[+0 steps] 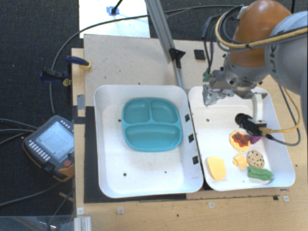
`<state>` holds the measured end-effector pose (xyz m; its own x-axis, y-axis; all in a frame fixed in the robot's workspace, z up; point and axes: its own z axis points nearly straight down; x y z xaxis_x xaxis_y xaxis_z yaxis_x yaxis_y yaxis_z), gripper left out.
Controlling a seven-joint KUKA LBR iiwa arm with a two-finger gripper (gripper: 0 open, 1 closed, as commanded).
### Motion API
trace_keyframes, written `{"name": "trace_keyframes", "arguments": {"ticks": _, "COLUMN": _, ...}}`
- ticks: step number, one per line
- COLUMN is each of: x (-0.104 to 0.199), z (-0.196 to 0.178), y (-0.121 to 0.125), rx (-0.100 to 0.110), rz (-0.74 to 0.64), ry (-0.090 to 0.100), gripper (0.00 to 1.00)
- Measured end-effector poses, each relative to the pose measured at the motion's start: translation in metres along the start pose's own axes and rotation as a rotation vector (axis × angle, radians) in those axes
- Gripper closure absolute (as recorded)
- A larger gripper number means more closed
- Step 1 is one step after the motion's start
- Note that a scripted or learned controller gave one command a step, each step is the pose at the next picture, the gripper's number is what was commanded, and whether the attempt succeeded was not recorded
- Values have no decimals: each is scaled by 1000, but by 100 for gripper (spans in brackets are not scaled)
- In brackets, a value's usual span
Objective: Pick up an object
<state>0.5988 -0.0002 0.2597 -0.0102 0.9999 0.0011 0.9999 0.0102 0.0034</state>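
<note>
- Reaching in from the right, the arm (269, 37) hangs over the right bin (204, 129)'s far end.
- Left bin (108, 143) holds a teal divided plate (151, 124).
- Gripper (211, 97): opening cannot be judged; nothing seen in its grasp.
- Toy foods lie at the right bin's near end: pizza (240, 140), yellow block (216, 168), cookie (255, 159), green piece (260, 175).

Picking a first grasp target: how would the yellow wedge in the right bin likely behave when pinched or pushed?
The yellow wedge looks like a moulded toy cheese, so probably stiff and light. It lies flat, so it should slide rather than roll. Its smooth faces may slip in the tool.
</note>
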Motion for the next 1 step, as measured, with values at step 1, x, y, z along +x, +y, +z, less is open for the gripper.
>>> {"name": "trace_keyframes", "arguments": {"ticks": 1, "x": 51, "z": 24, "y": 10, "rx": 3, "rz": 0, "ry": 0, "gripper": 100}}
